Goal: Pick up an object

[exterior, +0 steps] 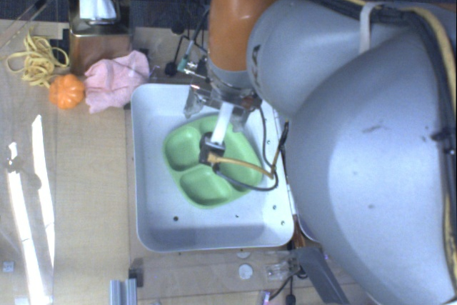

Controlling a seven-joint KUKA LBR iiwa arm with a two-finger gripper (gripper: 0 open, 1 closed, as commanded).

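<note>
Tool low over a green plate in the white bin

The tool [218,111], under the grey arm's orange band, hangs above the far edge of a green three-compartment plastic plate [187,151]; whether it is clenched or released I cannot tell, and nothing can be seen in its grasp. The plate lies flat toward the right of the shallow white bin [153,182]. Outside the bin's far-left corner, on the pale wooden worktop [78,189], a crumpled pink cloth [114,78] touches a small orange pumpkin [66,91], with a loose coil of yellow cord [32,59] and a brown tissue box [96,39] just behind
</note>
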